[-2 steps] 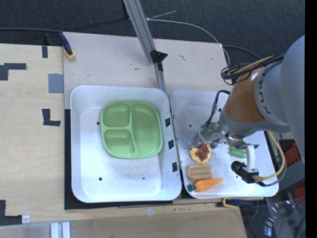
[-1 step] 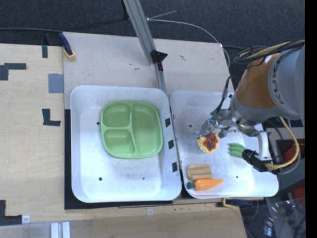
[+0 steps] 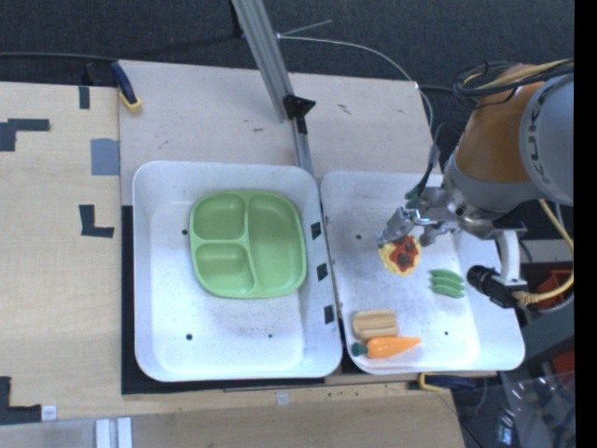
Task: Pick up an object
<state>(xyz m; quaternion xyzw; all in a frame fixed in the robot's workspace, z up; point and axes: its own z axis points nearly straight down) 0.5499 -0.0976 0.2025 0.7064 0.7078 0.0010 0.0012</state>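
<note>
Nearest the camera, an orange carrot [image 3: 393,346] lies by the right bin's [image 3: 494,343] front rim, a tan bun [image 3: 374,323] touching it just behind. Green beans [image 3: 447,283] rest farther back. The gripper [image 3: 407,234] hangs over a yellow-and-red pizza slice [image 3: 401,255]; whether its fingers pinch it, I cannot tell. A green divided plate [image 3: 248,243] sits in the left bin [image 3: 163,343].

Grey arm [image 3: 550,147] with a broad orange band — black and yellow cables loop beside its metallic end effector [image 3: 410,224].
</note>
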